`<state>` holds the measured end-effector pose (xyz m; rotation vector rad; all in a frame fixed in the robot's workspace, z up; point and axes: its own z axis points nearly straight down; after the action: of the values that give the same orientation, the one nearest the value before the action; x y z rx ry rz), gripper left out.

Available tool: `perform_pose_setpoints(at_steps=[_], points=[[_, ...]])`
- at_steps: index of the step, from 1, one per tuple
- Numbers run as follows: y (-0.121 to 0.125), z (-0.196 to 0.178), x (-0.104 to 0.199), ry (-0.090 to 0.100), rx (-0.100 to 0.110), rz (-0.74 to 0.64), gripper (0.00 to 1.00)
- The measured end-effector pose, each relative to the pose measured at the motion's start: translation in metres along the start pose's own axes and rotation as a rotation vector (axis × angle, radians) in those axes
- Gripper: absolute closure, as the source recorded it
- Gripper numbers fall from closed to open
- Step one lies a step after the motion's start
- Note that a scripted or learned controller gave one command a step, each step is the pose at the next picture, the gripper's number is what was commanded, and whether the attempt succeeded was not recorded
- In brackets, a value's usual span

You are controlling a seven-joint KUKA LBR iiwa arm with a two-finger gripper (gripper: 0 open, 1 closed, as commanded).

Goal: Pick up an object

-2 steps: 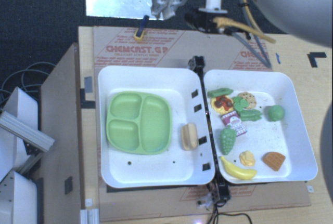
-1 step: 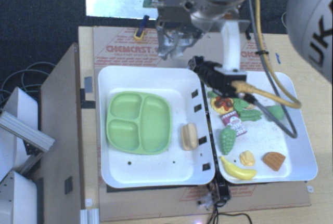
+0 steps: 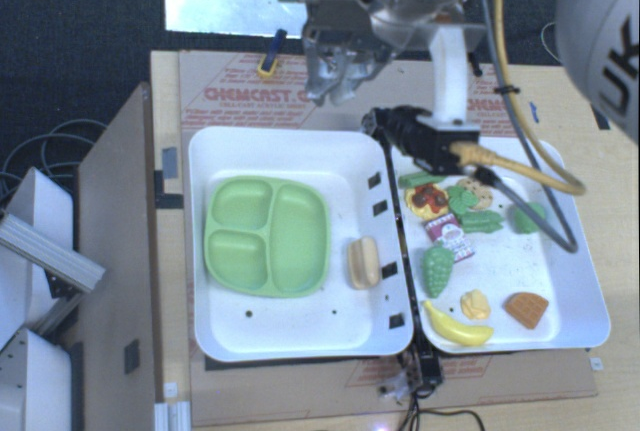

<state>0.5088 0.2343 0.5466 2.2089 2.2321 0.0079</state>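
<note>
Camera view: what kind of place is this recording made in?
Probably a robotics lab bench: two white bins on cardboard, toy food such as a banana, loose cables beside the bench.

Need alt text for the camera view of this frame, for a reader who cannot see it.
A grey robot arm's pincer hangs above the far rim of the left shallow white bin, which holds a light green divided plate and a small tan bun. The right white bin holds small toy foods, including a yellow banana.

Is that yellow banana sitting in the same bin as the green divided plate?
No, the banana lies at the near edge of the right bin, while the green plate sits in the left bin.
</note>
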Motion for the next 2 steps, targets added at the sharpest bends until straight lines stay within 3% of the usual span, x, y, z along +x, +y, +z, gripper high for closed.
perform_pose_setpoints(at_steps=[1, 2], points=[[0.0004, -0.0111, 0.0, 0.001, -0.002, -0.006, 1.0], [0.0005, -0.0105, 0.0, 0.001, -0.001, -0.006, 0.0]])
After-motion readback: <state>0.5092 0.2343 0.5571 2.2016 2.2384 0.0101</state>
